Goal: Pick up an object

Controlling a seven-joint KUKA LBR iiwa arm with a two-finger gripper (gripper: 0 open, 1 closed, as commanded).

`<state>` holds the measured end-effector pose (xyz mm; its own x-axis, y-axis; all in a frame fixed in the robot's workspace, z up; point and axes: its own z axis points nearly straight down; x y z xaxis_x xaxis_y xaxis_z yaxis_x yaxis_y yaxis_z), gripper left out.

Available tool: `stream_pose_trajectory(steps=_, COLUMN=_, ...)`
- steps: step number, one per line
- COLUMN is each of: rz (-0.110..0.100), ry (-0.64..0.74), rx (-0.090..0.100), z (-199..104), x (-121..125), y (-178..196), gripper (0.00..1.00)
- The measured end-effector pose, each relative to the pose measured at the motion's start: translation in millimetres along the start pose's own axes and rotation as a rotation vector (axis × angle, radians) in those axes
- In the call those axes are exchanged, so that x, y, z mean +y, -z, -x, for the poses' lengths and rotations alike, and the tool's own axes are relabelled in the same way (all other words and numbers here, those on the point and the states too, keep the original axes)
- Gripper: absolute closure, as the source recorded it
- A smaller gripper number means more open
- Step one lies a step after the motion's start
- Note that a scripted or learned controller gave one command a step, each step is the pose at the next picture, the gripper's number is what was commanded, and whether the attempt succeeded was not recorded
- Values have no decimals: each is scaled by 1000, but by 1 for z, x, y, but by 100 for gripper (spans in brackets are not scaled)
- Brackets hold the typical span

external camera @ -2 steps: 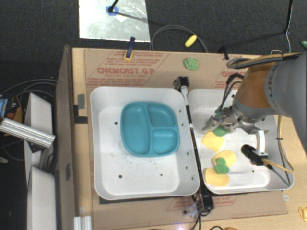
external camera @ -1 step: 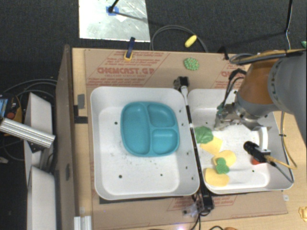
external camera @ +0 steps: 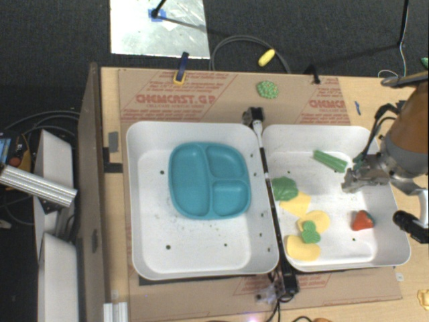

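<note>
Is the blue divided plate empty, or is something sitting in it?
Empty. The blue divided plate lies flat in the left bin, and all three of its compartments show only bare blue.

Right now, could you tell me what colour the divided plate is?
Teal blue plate, clearest in the camera view.

Dark grey carpeted floor [external camera: 53, 39] with a shiny silver sheet [external camera: 158, 20] lying on it; brown printed cardboard-covered bench [external camera: 201, 96]; black cables [external camera: 27, 123] at left.
</note>
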<state>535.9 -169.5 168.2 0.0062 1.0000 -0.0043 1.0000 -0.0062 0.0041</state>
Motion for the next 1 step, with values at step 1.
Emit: stream_pose_trajectory(steps=1, rz=-2, ry=7, rx=4, z=-5, x=2, y=-4, gripper=0)
